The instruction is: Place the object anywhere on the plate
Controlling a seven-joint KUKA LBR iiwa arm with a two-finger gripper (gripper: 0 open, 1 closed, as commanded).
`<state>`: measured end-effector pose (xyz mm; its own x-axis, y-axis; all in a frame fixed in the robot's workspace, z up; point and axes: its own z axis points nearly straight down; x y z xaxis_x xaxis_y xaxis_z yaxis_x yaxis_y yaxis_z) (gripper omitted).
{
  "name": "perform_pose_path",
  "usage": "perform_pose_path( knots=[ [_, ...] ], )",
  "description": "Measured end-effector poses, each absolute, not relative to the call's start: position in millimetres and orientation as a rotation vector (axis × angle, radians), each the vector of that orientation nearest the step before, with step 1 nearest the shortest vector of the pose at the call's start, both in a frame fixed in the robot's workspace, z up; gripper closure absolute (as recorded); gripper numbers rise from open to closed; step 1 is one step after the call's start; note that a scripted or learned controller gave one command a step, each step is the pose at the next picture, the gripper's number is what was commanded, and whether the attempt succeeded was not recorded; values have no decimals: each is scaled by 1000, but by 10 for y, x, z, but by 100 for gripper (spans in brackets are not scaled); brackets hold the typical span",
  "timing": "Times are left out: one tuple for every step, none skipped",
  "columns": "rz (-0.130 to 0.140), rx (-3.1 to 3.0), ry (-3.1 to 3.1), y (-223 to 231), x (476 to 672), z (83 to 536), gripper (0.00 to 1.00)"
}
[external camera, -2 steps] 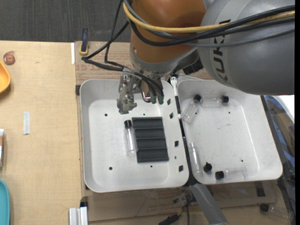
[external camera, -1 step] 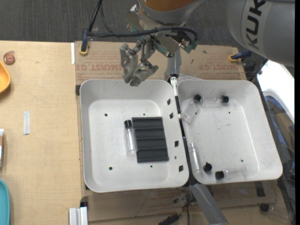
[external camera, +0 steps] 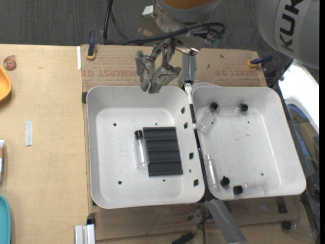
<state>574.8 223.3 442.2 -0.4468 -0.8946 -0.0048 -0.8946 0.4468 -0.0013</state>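
While the gripper [external camera: 156,78] is hovering over the left bin's [external camera: 101,187] far rim, jaws apart and empty, 1 vial [external camera: 139,149] is already lying beside the black plate [external camera: 162,151].

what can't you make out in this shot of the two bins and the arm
- Tool, camera view: fingers blur against the cardboard; open or shut unclear.
- Clear tubes in the right bin: transparent on white, so contents and exact count are unclear.
- Orange item and teal item: cut off by the left edge.

2 blue clamps [external camera: 92,38] pin the cardboard sheet [external camera: 223,65].
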Motion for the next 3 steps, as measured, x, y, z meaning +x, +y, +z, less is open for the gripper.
perform_pose_path(
  knots=[
    [4,-2238,2201,2131,5974,4181,100],
    [5,-2396,2027,2285,6123,3274,100],
    [5,-2738,1532,2285,6595,2450,100]
  ],
)
